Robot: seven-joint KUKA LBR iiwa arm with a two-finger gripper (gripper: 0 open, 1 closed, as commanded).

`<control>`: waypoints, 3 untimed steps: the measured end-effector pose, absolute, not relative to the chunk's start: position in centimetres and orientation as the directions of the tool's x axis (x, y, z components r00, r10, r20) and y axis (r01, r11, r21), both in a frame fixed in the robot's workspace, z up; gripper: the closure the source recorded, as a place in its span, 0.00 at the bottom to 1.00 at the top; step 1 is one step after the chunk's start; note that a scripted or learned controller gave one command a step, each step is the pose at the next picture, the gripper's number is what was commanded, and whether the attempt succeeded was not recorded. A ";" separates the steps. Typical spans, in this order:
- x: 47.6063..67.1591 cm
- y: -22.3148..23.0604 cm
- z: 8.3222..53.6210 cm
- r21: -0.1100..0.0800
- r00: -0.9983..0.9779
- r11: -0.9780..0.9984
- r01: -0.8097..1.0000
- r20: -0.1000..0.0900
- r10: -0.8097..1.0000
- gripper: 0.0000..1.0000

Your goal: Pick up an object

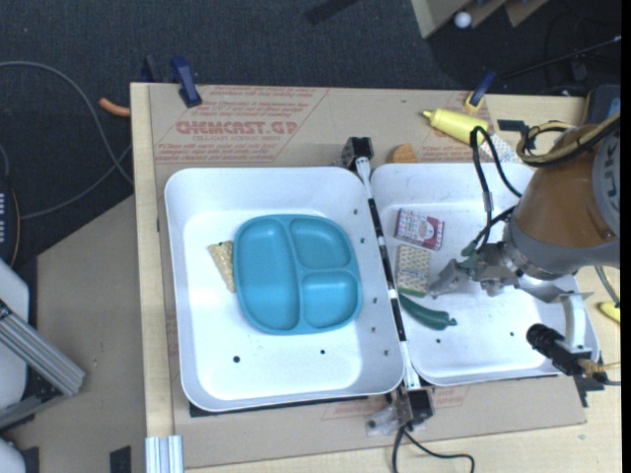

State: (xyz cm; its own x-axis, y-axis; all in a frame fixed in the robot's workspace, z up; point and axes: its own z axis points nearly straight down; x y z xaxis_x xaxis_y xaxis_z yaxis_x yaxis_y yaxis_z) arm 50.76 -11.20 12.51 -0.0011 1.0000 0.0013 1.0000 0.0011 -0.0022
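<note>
In the right bin (493, 358), a red and white packet (419, 229) lies near the back left. A pale speckled flat piece (412, 267) sits just in front of it. A dark green curved object (426, 314) rests nearer the front, by the divider. My gripper (455, 274) hangs low over the right bin, just right of the speckled piece and above the green object. Nothing is visibly held.
The left bin (197, 343) holds a blue divided plate (296, 271) with a tan speckled piece (223, 259) tucked at its left edge. A yellow object (454, 123) and blue clamps (183, 80) lie on the cardboard behind the bins. Black cables (485, 180) arc over the right bin.
</note>
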 end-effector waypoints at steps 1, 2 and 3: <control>64.3 -9.7 9.0 0.014 -0.001 0.001 1.000 -0.001 1.000 0.00; 63.2 -9.7 9.0 0.013 0.000 0.000 1.000 -0.001 1.000 0.00; 61.5 -9.3 8.5 0.000 0.000 0.000 1.000 0.000 1.000 0.00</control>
